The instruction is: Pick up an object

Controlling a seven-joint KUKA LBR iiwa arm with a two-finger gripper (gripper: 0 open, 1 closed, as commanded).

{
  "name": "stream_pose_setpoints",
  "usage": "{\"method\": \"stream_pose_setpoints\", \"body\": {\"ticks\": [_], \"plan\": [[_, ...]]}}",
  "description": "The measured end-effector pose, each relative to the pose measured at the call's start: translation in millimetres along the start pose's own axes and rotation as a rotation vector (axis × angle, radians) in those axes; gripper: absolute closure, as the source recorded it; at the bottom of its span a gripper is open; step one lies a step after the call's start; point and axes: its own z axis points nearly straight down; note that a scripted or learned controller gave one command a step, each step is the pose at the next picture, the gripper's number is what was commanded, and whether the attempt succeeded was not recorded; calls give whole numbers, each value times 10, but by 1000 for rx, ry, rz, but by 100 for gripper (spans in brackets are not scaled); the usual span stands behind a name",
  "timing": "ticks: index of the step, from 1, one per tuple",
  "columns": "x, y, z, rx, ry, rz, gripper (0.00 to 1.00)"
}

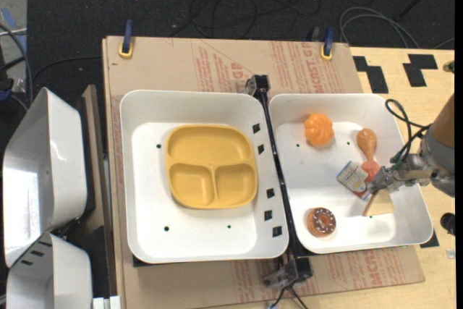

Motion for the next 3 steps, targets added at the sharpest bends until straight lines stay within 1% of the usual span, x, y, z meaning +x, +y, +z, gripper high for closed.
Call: {"method": "stream_pose_setpoints", "body": {"ticks": [1, 2, 3], "plan": [[-4, 19, -532, -1, 0, 0, 100], [501, 165, -469, 4, 4, -5, 100], [1074, 186, -549, 5, 4, -5, 100]]}}
